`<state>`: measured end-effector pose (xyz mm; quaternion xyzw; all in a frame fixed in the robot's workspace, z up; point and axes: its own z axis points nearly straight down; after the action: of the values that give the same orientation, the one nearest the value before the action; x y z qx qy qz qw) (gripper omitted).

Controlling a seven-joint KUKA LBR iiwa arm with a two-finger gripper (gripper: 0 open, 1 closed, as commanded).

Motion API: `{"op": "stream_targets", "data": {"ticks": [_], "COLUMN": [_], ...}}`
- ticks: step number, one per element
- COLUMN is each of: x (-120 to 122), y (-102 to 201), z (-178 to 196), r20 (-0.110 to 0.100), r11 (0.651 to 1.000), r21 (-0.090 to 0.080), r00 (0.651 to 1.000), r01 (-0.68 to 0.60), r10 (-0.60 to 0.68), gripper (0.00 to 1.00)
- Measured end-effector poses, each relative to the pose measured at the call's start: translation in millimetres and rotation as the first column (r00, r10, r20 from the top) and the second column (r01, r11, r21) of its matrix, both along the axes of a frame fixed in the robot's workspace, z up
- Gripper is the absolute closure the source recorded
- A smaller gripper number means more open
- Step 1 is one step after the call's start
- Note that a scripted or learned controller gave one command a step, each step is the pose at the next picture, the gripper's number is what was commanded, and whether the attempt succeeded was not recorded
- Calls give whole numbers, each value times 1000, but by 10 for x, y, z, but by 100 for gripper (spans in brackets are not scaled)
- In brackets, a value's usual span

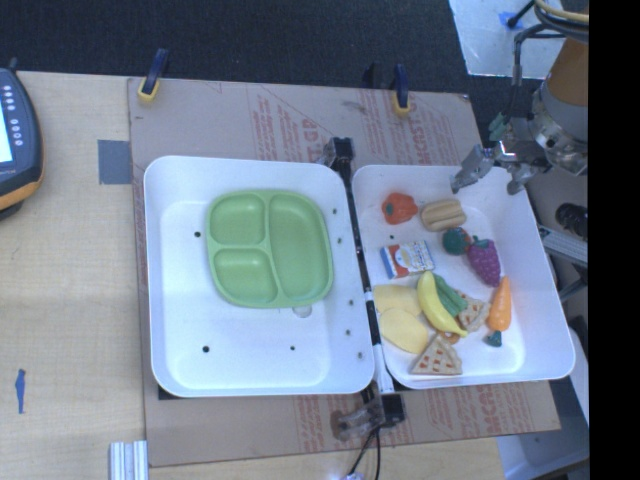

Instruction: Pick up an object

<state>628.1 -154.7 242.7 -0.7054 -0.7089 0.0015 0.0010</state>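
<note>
Claw (495, 171) hovers over the far right corner of the right bin (545, 363), fingers spread, nothing between them. Candidate objects all lie in this bin: hot-dog bun (443, 213) nearest, orange pepper (399, 207) beside it, grapes (484, 260), carrot (499, 304), banana (436, 303) in a crowded cluster.

Judgement: go for the bun. It stands apart from its neighbours; straddle its short axis and descend straight. The banana cluster risks a multi-object pinch.

Left bin (170, 358) carries a green divided plate (270, 247). Bins sit on cardboard clamped to the wooden desk (70, 328); pendant at left edge.
</note>
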Motion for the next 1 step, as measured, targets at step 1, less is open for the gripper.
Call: {"op": "stream_targets", "data": {"ticks": [1], "x": [-258], "y": [-473], "z": [-1588], "r20": [-10], "r11": [1000], "r21": [1], "r00": [1000], "r01": [3], "r10": [-3], "gripper": [0]}}
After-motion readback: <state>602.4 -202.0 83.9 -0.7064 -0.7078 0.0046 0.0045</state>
